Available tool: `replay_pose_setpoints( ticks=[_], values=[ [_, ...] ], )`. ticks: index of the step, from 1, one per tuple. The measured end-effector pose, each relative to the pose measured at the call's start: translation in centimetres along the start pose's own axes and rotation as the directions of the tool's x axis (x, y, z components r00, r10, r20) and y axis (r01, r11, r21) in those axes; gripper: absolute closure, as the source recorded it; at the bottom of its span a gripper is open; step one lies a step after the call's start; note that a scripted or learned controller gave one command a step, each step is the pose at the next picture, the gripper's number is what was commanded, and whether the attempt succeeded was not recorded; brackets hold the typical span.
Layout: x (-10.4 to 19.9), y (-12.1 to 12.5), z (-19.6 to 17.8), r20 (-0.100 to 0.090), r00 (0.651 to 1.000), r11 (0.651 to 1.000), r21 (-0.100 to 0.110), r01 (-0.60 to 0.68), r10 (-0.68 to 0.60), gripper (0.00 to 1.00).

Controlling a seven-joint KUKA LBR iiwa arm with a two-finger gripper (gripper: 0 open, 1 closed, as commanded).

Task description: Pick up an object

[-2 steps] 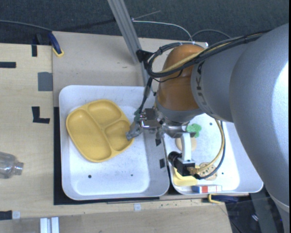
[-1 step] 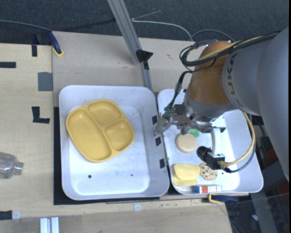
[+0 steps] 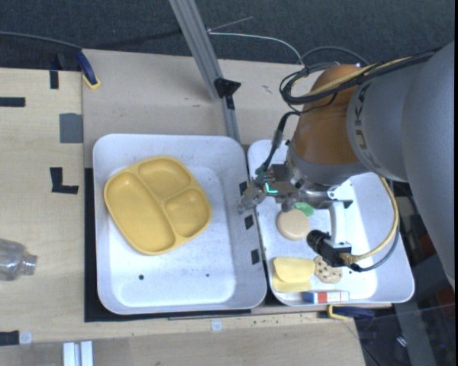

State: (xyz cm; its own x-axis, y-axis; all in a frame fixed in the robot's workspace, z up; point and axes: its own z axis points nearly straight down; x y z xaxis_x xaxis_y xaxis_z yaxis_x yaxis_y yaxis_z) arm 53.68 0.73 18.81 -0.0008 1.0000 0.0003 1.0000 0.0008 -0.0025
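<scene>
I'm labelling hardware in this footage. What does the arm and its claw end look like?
A bulky grey arm with a glossy orange band above the wrist. Black and yellow cables loop around it. A small green light glows on the dark metal claw.

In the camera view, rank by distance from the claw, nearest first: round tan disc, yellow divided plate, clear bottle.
1. Round tan disc, in the right bin just below the claw.
2. Yellow divided plate, in the left bin.
3. Clear bottle, on the bench at the far left edge.
</scene>
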Motion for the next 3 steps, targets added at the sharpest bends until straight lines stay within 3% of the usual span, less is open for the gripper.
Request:
replay_pose_setpoints(
  ticks=[1,2,3],
  values=[
    [0.1,0.0,-0.9,-0.002,1.000,1.000,0.002,0.002,-0.002,1.00],
    [-1.7,-3.3,0.1,0.001,1.000,1.000,0.004,-0.003,0.003,1.00],
    [-3.2,-4.6,0.0,0.001,1.000,1.000,0.002,-0.002,0.002,1.00]
  ],
)
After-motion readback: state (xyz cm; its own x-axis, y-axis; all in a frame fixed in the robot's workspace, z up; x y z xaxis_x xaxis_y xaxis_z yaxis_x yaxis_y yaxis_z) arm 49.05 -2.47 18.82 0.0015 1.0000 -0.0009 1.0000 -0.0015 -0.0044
